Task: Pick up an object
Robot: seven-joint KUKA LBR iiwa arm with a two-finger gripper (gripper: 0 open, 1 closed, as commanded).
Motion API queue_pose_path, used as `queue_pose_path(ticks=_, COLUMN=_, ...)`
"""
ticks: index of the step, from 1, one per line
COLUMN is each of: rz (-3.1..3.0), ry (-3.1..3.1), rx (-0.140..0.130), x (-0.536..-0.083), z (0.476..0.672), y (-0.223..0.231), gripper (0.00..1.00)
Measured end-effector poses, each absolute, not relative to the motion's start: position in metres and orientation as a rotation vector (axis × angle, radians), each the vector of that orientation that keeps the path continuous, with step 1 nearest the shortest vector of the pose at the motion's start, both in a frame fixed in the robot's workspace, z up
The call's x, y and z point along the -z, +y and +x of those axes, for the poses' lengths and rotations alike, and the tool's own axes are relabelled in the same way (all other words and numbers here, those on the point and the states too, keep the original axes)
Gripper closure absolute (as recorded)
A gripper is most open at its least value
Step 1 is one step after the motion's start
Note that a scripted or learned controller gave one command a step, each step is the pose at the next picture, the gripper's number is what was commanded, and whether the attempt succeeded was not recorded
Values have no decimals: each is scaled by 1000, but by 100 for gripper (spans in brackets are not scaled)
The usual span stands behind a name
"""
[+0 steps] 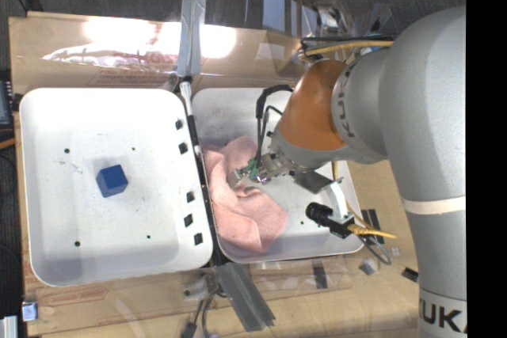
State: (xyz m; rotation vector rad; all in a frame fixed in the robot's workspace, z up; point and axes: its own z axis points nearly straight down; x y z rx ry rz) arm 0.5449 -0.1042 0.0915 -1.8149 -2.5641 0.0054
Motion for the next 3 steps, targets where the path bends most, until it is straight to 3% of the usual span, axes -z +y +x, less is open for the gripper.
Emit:
queue_pose_path(ticks=1, rz=-1809, ry=-2569, rx=-3, x=-92, z=555, y=-107, gripper=0)
queue_pose_path(ticks=3, rz=-1798, ry=-2575, rx=-5, x=-92, z=536, y=-101, gripper=0)
